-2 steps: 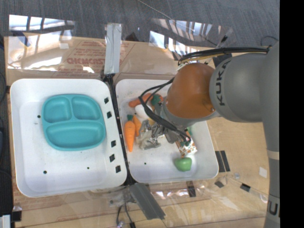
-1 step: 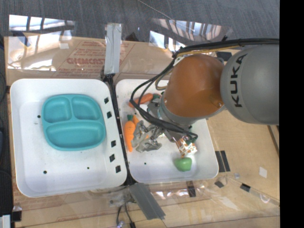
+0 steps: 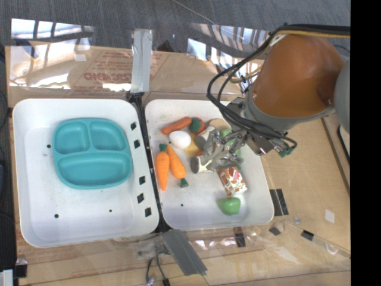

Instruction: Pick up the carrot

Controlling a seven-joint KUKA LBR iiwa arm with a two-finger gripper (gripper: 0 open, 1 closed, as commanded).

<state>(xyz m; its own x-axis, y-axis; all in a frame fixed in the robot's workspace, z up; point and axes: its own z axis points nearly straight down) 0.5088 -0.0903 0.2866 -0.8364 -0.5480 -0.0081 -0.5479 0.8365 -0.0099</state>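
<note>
- Carrots (image 3: 162, 168) lie in the right bin (image 3: 256, 216), two by its left wall, one up top.
- Gripper (image 3: 215, 154) hovers right of them; its state is anyone's guess.
- Best move: shift left, drop straight over one carrot.

Three orange carrots (image 3: 162, 170) with green tips, a white egg (image 3: 180, 139), a green pepper (image 3: 229, 205) and a red-patterned can (image 3: 233, 180) are seen in one white bin (image 3: 256, 216), a teal divided plate (image 3: 91, 152) in the other.
</note>
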